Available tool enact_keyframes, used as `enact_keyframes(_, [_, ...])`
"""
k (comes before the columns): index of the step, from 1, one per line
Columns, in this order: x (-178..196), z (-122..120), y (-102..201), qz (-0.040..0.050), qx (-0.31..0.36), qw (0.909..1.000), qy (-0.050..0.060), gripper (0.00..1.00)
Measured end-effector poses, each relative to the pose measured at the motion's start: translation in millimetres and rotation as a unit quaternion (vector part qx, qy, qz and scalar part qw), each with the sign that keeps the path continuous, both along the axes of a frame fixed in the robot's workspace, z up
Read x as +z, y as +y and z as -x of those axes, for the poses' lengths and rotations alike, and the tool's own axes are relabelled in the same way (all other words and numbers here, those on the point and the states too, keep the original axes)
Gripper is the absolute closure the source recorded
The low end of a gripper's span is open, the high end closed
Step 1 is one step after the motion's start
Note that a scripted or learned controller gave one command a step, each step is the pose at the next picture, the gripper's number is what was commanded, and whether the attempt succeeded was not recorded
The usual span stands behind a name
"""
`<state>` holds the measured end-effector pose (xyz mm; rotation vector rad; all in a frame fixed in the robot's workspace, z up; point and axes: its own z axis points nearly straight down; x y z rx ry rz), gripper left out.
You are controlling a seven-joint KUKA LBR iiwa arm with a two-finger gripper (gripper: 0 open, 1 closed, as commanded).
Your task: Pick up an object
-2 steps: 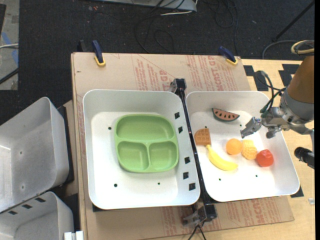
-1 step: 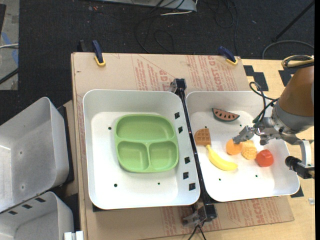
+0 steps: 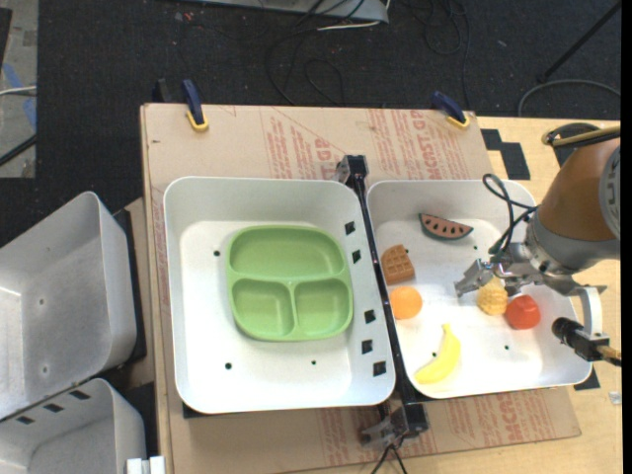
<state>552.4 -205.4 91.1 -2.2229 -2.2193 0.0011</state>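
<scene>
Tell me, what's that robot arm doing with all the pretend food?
The robot arm is reaching into the right bin, and its gripper is right over a small yellow toy. Beside it lie a red tomato, an orange, a banana, a waffle and a watermelon slice. The left bin holds a green plate.

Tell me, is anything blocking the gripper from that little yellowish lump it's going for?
Nothing visible does. The gripper is already right at the yellowish lump in the right bin. The red ball sits close beside it, the banana lies apart.
</scene>
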Motion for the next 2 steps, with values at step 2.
enact_keyframes(2, [75, 0, -1, 0.0011, 0.002, 1.0, -0.003, 1.0])
